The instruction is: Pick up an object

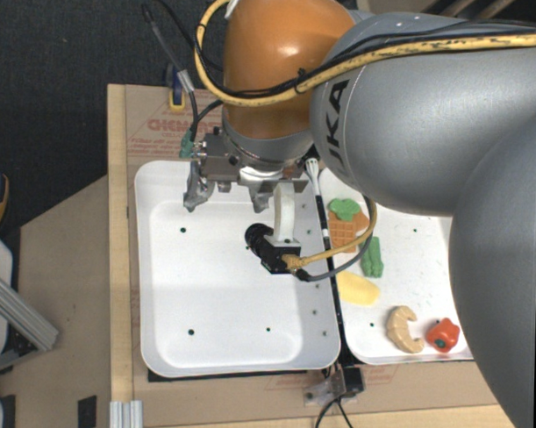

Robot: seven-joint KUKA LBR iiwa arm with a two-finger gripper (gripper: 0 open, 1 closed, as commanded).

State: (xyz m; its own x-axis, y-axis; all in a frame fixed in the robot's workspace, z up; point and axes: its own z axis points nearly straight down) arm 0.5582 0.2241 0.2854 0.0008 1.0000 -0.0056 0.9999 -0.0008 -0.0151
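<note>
My gripper (229, 197) hangs over the back part of the left white bin (172, 333). It is open, and only bare bin floor shows between its two fingers. The objects all lie in the right bin (420, 249): a green leafy piece (344, 207), an orange waffle-like piece (346, 231), a green pickle-like piece (372, 256), a yellow piece (359, 289), a tan croissant (404, 329) and a small red fruit (442, 334). The arm hides the back of the right bin.
The bins stand side by side on a cardboard sheet (126, 248) on the bench. A divider rim (331, 299) runs between them. A metal rail (19, 310) lies off the bench at the left.
</note>
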